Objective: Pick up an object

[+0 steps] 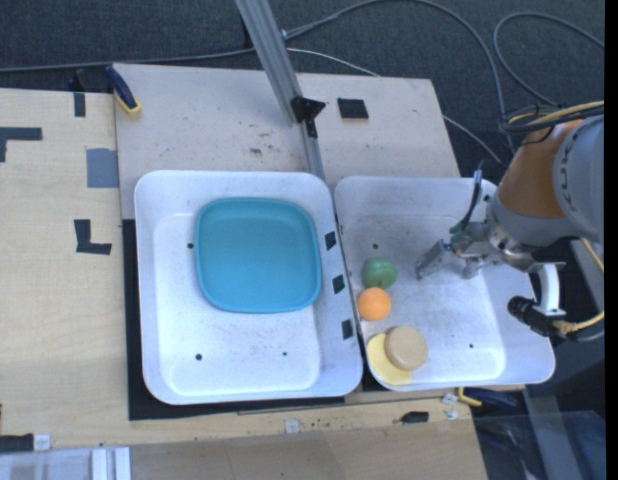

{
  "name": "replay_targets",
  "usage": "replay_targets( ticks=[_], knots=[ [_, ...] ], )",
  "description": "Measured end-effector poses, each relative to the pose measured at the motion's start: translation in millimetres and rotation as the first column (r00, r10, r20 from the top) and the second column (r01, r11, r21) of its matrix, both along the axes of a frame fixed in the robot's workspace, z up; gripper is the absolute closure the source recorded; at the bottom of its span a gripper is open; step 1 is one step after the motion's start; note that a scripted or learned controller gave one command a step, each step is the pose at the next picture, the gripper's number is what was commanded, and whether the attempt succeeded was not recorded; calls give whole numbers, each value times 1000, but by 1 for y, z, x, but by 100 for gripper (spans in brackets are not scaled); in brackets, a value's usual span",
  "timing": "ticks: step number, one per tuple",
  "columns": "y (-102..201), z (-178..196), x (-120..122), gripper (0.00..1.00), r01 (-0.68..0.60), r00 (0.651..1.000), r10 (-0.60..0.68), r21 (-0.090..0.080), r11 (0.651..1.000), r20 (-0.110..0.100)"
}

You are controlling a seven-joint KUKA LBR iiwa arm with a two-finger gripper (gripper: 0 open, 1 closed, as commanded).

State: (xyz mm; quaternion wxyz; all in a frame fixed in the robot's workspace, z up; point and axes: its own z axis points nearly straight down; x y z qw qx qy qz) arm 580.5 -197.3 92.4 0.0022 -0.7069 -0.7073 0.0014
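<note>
Nothing is picked up yet: the claw (436, 259) hangs in the right bin (489, 363), fingers spread and pinching nothing, with the green ball (380, 272), orange ball (374, 304) and tan disc (405, 347) nearby, ungrasped.

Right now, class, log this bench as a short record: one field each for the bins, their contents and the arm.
left bin: holds a blue plate
right bin: holds a green ball, an orange ball and a tan disc on a yellow piece
balls: side by side near the bin's left wall
arm: reaches in from the right
gripper: over the right bin, right of the green ball, nothing seen between its fingers
</note>
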Motion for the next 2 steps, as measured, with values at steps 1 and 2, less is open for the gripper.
replay_targets(
  ticks=[1,2],
  knots=[
    [0,13,1,100,-1,1000,1,-1,1000,4],
    [3,54,3,100,0,1000,0,-2,1000,8]
  ],
)
